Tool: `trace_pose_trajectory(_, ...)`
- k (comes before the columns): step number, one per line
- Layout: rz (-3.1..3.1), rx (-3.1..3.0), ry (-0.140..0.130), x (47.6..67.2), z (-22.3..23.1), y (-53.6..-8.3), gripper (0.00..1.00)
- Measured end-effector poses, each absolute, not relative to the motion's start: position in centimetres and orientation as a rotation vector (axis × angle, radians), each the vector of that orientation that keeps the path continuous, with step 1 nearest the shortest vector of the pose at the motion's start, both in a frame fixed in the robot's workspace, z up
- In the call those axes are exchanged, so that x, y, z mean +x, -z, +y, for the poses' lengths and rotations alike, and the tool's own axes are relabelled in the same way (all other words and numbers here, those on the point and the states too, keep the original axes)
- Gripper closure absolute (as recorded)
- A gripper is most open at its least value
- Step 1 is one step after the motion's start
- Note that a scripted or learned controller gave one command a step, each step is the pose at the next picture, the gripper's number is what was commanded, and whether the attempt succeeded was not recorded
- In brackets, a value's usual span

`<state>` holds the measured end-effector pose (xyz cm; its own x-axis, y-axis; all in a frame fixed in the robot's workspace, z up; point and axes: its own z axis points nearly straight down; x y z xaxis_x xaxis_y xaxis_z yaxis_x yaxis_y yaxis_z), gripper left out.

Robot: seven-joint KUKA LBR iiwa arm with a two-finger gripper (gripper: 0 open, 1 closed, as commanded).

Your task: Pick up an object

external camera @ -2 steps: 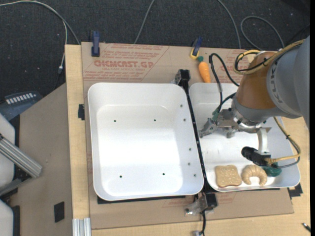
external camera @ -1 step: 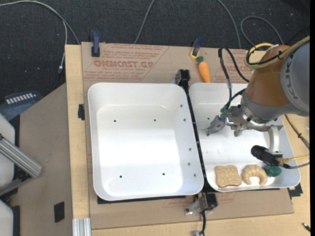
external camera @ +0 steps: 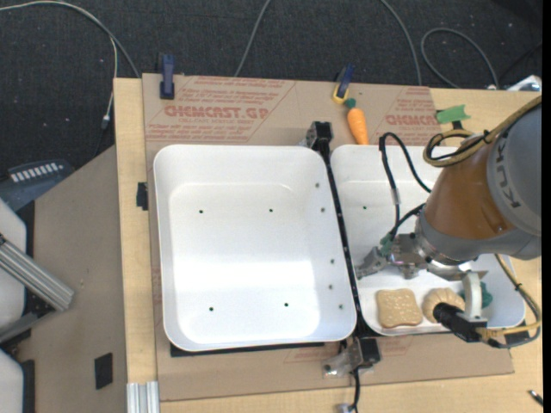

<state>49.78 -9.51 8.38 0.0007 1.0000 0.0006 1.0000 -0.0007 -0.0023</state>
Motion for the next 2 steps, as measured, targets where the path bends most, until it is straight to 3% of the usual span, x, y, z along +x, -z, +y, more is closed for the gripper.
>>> trace_pose_trajectory(1, -2.222, -2.222, 0.002, 47.9, -9.3, -11.1, 0.00)
trace_pose_trajectory(2, -2.223, -2.227, 0.005, 48.4, -13.3, -18.7, 0.00)
